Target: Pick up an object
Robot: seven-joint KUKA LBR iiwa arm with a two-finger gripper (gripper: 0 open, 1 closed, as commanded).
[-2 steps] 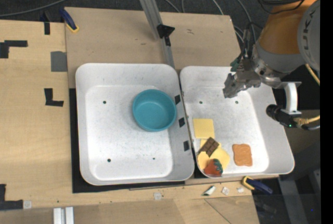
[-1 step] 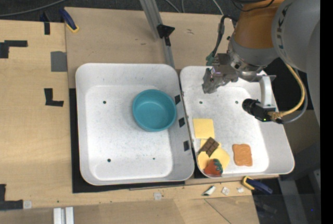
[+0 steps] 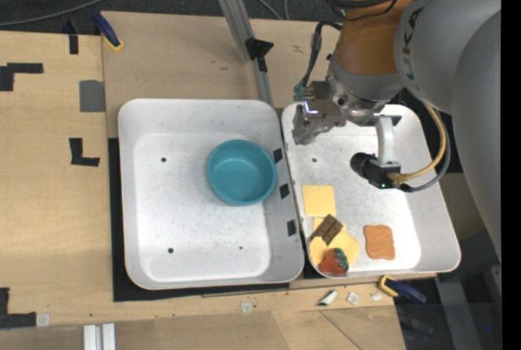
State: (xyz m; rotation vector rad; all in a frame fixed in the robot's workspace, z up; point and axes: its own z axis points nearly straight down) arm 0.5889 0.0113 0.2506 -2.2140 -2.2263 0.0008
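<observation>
Objects (image 3: 329, 239) for picking lay at the near end of the right bin (image 3: 431, 202). My gripper (image 3: 305, 129) hovered at its far-left corner, grasping nothing; whether its jaws stood apart I could not tell. Next I needed to travel toward them and descend.

Open floor mid right bin (image 3: 423, 202); food pieces (image 3: 332, 238) crowded, perhaps touching, near front wall

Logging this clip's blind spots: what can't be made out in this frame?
- Gripper, camera view: too small and dark against the arm to tell its state.
- Right bin: its upper part is covered by the arm.
- Brown piece and red item: too small to identify.
</observation>
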